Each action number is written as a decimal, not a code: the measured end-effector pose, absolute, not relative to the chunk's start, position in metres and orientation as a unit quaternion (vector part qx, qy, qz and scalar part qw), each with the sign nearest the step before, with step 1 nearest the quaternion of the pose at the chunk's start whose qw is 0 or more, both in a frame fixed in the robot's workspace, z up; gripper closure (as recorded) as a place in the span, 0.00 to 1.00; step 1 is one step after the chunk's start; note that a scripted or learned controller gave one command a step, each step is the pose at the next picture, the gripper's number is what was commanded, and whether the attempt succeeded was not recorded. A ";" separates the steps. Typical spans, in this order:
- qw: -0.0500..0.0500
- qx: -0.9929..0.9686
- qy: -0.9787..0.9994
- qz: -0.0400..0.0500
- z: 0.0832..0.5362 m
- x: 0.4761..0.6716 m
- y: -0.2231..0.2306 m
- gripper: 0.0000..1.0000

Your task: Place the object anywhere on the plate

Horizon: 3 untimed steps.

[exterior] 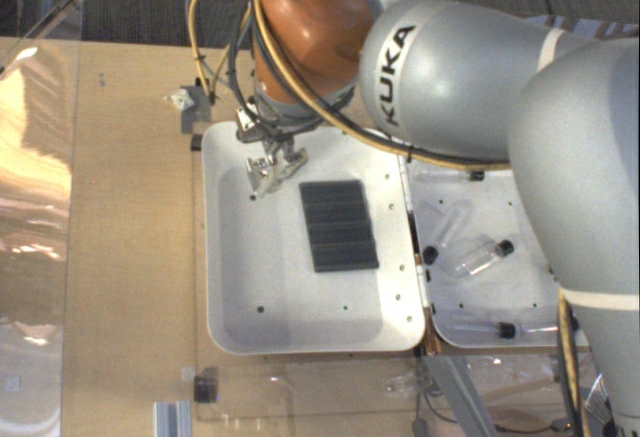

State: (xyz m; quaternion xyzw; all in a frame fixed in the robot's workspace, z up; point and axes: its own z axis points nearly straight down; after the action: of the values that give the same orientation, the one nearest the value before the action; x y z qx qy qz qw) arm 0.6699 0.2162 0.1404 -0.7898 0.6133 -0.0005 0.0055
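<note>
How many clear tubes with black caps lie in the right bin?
3: one tube mid-bin, one to its upper left, one along the near wall. The arm may hide more.

The arm (470, 95) is smooth grey with black "KUKA" lettering (392, 75), an orange rounded band (312, 20), yellow and black cables (225, 15), and a small metal gripper (268, 168).

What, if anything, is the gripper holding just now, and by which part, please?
It cannot be told: the gripper hangs over the left bin, beside the dark plate, too small to judge.
</note>
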 end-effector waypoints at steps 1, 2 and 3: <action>0.005 -0.871 0.492 -0.001 0.200 0.669 0.236 1.00; 0.006 -0.675 0.738 0.000 0.184 0.670 0.236 1.00; 0.006 -0.806 0.592 -0.001 0.296 0.669 0.211 1.00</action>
State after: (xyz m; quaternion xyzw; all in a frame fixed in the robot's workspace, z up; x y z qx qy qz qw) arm 0.6695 0.2112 0.2961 -0.8058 0.5922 -0.0014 0.0059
